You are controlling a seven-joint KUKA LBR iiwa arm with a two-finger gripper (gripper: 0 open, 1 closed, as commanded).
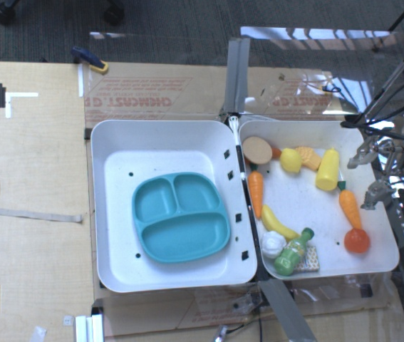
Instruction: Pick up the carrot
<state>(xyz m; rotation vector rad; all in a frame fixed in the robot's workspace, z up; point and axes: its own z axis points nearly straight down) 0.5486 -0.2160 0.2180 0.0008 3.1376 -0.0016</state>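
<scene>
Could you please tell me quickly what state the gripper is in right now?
Gripper: cannot be told; it sits at the right white bin's right edge, beside the orange toy carrot, with nothing visibly held.

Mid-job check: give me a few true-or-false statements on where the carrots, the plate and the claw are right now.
1. The blue plate lies in the left bin. True.
2. Two carrots lie in the right bin. True: one by the left wall, one near the claw.
3. The claw holds a carrot. False: it stands at the right edge with no carrot in it.
4. The banana lies on the plate. False: it lies in the right bin.
5. The tomato lies beside the right carrot's tip. True.
</scene>
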